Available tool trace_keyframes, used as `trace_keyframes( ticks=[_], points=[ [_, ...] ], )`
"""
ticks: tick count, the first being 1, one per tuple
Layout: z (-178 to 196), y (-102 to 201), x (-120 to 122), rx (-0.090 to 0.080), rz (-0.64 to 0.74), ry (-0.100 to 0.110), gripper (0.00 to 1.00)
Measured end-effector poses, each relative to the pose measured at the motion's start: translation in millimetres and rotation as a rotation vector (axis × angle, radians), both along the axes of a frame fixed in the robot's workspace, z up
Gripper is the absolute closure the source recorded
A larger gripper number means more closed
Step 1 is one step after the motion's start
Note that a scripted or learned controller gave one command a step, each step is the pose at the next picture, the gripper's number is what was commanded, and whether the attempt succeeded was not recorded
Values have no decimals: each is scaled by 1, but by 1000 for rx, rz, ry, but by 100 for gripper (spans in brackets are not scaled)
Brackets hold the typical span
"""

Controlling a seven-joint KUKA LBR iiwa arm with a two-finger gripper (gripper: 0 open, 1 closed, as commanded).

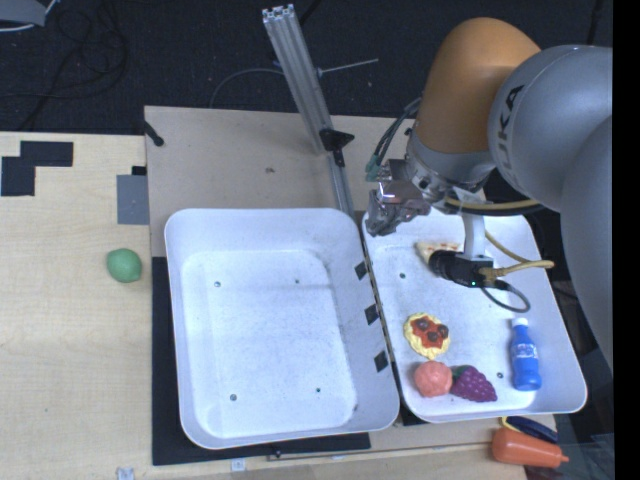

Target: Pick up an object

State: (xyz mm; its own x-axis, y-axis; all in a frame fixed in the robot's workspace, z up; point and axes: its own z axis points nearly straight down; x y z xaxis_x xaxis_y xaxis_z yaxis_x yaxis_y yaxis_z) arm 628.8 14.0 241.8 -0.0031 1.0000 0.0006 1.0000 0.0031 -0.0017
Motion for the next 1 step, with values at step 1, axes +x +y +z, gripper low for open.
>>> trace_keyframes(
  ticks=[1],
  points=[
    [-5, 61, 7, -1, 0, -1, 100]
  ],
)
